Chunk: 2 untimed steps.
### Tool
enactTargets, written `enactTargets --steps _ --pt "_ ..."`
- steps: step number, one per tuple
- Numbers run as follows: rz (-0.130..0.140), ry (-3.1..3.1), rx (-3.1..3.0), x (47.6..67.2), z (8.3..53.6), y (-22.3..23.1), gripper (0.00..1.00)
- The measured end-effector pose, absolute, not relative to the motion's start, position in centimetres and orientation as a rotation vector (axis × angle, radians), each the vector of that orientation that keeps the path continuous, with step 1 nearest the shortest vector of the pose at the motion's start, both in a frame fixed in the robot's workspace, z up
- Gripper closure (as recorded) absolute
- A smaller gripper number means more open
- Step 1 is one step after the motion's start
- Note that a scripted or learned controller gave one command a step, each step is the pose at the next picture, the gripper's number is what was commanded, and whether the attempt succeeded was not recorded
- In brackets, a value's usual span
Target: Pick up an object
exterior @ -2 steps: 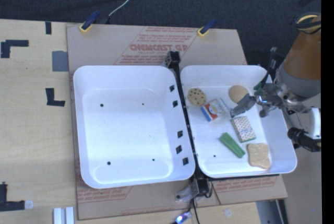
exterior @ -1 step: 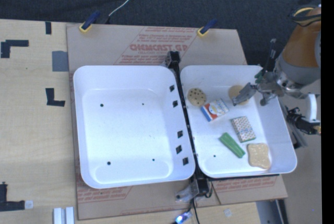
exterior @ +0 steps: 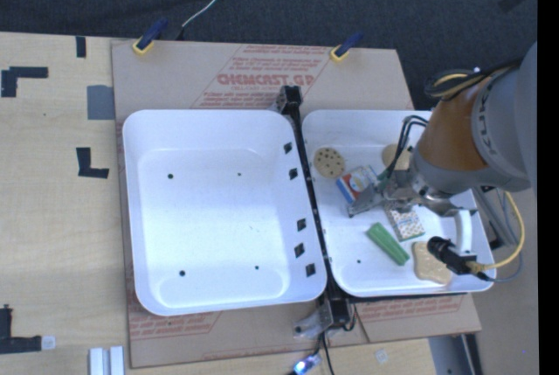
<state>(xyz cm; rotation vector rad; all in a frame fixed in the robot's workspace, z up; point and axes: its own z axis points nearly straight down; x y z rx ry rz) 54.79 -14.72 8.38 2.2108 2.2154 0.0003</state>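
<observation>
Wooden bench (exterior: 52, 216) w/ cardboard sheet under both bins. Left bin (exterior: 140, 137) big & white; right bin (exterior: 349, 281) has arm (exterior: 472, 133) over it. Gripper (exterior: 371, 198) low by red-blue packet (exterior: 354, 185); can't tell its state from up here. Green block (exterior: 387, 243) near front, round cookie (exterior: 328, 161) further back.

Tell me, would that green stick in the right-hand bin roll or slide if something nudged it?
The green stick lies flat on the right bin's smooth white floor, so it would probably slide easily. Its shape looks more like a flat bar than a cylinder, so rolling seems unlikely. It looks small and probably light, and a speckled card nearby might block it.
</observation>
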Motion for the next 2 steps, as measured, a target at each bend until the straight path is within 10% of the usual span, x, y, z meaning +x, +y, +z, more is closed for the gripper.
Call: enactTargets --steps 1,2 --pt "0.002 2.208 2.219 51.4 8.8 -22.9 0.0" --pt "0.005 2.226 2.209 60.1 8.6 -17.1 0.0"
